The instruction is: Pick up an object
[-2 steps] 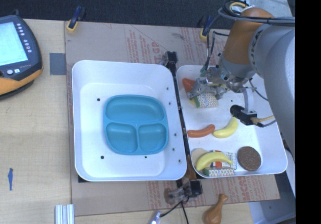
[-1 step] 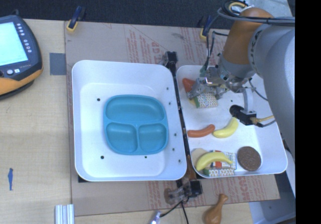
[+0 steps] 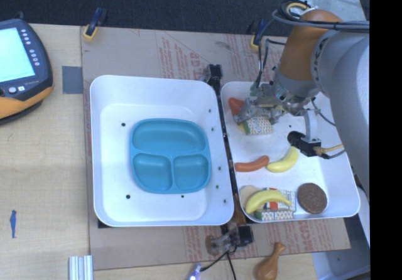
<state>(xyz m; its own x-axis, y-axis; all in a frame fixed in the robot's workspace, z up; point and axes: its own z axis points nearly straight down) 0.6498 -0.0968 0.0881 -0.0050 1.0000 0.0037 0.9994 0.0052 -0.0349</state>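
Gripper (image 3: 256, 115) lowered into right bin (image 3: 336, 210), set directly over small patterned box (image 3: 259, 126), presumably for top-down grasp. Finger opening and any hold cannot be told. Box placed at bin's far left, beside red item (image 3: 235, 105). Bananas (image 3: 284, 161) left untouched nearby.

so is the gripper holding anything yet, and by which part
It cannot be told. The gripper is down in the right bin, right over a small patterned box, but the view doesn't show the box clamped in it.
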